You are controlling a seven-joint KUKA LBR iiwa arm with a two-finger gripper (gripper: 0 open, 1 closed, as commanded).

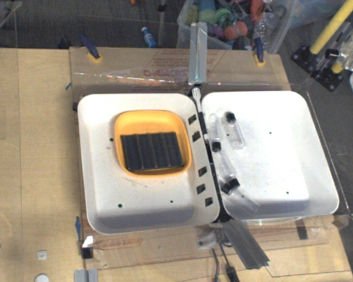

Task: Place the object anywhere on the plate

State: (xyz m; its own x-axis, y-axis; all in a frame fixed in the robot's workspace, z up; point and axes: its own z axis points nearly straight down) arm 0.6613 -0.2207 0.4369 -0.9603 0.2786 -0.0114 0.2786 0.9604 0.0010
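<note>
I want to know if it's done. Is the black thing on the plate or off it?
On. The black thing lies flat inside the yellow plate, in the left bin.

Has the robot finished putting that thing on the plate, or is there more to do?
It looks done: the dark ridged object lies flat on the orange plate in the left bin. Nothing appears to be in hand right now. From this view, nothing seems left.
</note>
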